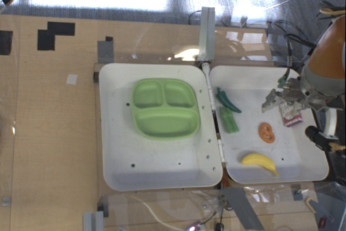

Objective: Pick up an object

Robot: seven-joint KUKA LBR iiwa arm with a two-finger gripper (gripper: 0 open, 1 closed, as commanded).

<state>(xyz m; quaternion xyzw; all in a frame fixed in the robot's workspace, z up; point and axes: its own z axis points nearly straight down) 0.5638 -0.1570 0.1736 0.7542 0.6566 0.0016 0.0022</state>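
Observation:
My gripper (285, 101) hangs over the right part of the right bin (303, 173), below the arm's orange band (330, 54). A small red and white carton (292, 116) lies just under and beside it; whether they touch is unclear. Further left in this bin are an orange pretzel (266, 132), a yellow banana (260, 162) near the front, a dark green pepper (227, 100) and a green block (230, 121) by the left wall.
The left bin (116, 170) holds a light green divided plate (164, 107). A grey post (207, 35) stands behind the seam between the bins. Cables and arm hardware (324, 135) crowd the right edge.

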